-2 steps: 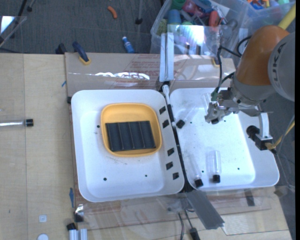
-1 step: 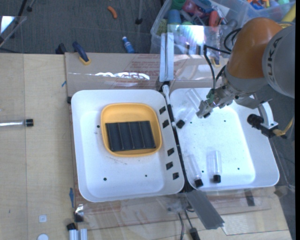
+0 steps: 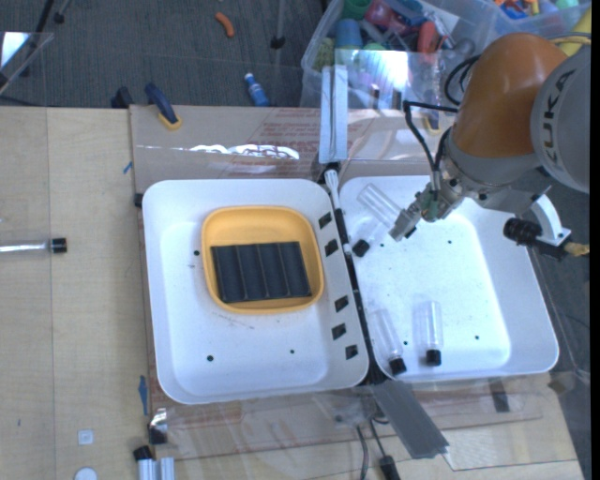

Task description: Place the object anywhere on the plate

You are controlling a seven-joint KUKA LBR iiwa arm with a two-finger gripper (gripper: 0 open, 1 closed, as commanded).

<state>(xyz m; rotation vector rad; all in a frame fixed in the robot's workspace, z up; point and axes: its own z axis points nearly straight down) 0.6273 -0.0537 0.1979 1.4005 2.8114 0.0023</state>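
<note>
A yellow plate (image 3: 217, 236) lies in the left bin (image 3: 178, 347), and a dark ridged rectangular piece (image 3: 261, 270) rests flat on it. In the right bin (image 3: 497, 309) lie several clear tubes with black caps. One tube (image 3: 377, 200) sits at the bin's far left, and another (image 3: 367, 236) lies just below it with its cap toward the divider. Two more tubes (image 3: 429, 326) (image 3: 385, 335) lie near the front. My gripper (image 3: 406, 226) hangs over the right bin's far left part, just right of the upper tubes. Nothing shows in its grasp.
A raised divider with black clips (image 3: 337, 272) separates the two bins. A clear upright panel (image 3: 326, 112) stands behind them. Markers and small tools (image 3: 150, 459) lie on the wooden bench at the left and front. A box of coloured clutter (image 3: 403, 28) sits at the back.
</note>
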